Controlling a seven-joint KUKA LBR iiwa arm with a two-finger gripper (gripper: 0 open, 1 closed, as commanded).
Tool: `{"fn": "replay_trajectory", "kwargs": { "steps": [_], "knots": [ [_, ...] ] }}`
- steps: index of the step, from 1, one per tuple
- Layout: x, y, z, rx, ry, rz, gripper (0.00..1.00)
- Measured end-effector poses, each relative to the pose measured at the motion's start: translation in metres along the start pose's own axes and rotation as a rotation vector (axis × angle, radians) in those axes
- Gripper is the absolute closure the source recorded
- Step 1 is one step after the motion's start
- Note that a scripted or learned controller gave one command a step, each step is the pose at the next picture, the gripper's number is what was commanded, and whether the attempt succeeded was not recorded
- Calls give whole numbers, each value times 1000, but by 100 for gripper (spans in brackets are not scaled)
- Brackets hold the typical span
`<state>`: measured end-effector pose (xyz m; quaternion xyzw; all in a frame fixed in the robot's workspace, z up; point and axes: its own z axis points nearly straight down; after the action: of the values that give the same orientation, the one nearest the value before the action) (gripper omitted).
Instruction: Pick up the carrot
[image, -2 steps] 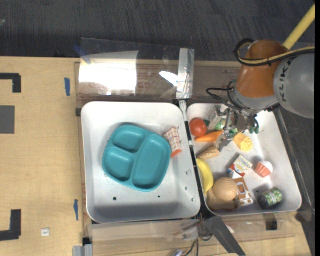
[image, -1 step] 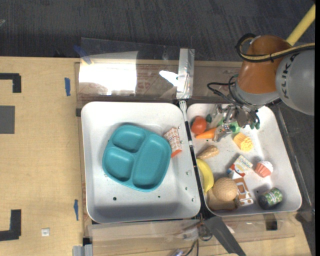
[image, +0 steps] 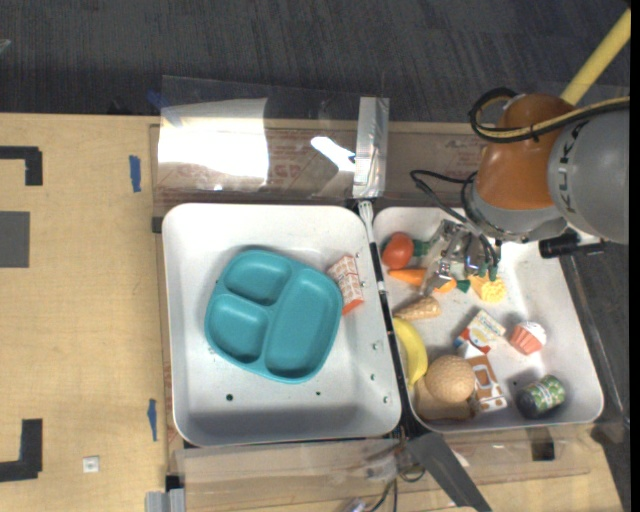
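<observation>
1. Left bin (image: 190, 400): holds a teal tray (image: 273, 313) with three compartments, and a small can (image: 347, 281) lying on its side by the tray's right edge. Nothing here bears on the task.

2. Right bin (image: 580, 330): crowded. The carrot (image: 412, 277) lies in the far left part, an orange tapered piece lying roughly left to right, just near of a tomato (image: 398, 248). A pale cone-shaped item (image: 420, 309) lies just near of the carrot; a banana (image: 410, 347) runs along the left wall; a brown round item (image: 447, 380) sits at the near edge.

3. Handling, as judged: the carrot looks like a toy piece, so probably light, stiff and smooth, likely to slip or roll if pinched off-centre. Not fragile.

4. Hold point, as judged: across the thick middle of the body, fingers set square to its length. The tomato touches or nearly touches it on the far side, leaving little room for a finger there.

5. Gripper (image: 452, 265): sits low over the bin, just right of the carrot, at or over its right end. Whether the fingers are spread or closed cannot be told from this view, and nothing can be confirmed as held.

6. Further right: a yellow piece (image: 490, 289), a small carton (image: 484, 328), a red-and-white piece (image: 527, 337) and a dark green can (image: 541, 394), all apart from the carrot.
</observation>
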<state>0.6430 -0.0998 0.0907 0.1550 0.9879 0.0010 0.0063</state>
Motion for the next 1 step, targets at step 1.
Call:
{"fn": "replay_trajectory", "kwargs": {
  "steps": [1],
  "knots": [
    [75, 15, -101, -1, 0, 75, 100]
  ]
}}
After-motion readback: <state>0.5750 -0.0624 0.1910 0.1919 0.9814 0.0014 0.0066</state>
